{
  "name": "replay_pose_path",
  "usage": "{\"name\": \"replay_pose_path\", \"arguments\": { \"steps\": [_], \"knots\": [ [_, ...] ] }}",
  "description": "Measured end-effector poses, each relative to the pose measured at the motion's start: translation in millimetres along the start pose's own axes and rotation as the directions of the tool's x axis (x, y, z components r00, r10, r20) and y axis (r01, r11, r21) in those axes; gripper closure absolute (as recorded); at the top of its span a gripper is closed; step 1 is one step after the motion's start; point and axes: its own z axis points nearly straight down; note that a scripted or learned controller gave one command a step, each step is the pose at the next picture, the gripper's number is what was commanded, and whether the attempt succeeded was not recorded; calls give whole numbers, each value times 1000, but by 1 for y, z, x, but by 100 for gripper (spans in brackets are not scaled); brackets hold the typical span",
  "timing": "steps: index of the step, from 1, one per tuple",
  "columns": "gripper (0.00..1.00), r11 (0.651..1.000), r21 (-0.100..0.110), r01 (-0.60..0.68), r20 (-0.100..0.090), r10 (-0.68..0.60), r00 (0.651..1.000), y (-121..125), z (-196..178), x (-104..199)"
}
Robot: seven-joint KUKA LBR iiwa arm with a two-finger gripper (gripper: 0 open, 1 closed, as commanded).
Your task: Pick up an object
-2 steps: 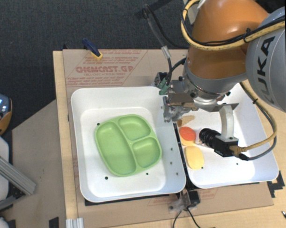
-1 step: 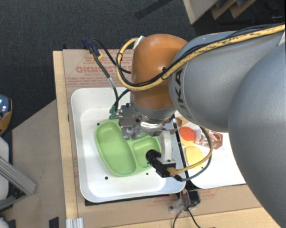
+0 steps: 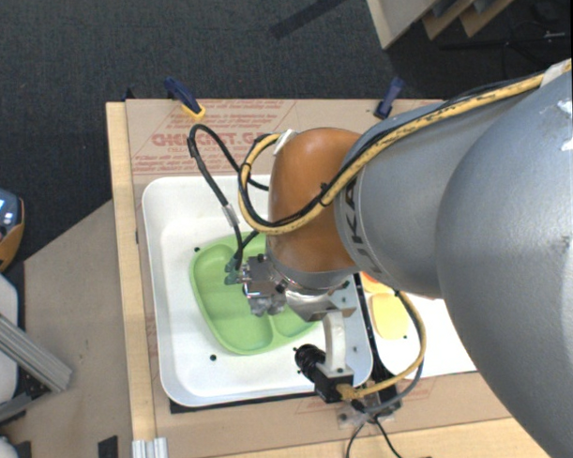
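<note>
A light green shallow dish (image 3: 218,291) lies in the left white bin (image 3: 170,265), towards its middle. My arm, grey with an orange band (image 3: 304,199), reaches in from the right and hangs low over the dish. The wrist and gripper (image 3: 261,292) sit right above the dish's right half and cover it. A yellow object (image 3: 395,315) shows in the right bin, mostly hidden behind the arm.
The two bins rest on a cardboard-covered bench (image 3: 138,275) held by blue clamps (image 3: 183,95) at the back. Black cables (image 3: 214,174) loop above the wrist. A black fitting (image 3: 315,368) hangs near the left bin's front edge.
</note>
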Motion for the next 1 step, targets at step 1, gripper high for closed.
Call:
{"name": "replay_pose_path", "arguments": {
  "steps": [1],
  "knots": [
    [100, 1000, -20, 4, -10, -4, 1000, 7, 78, -20]
  ]
}}
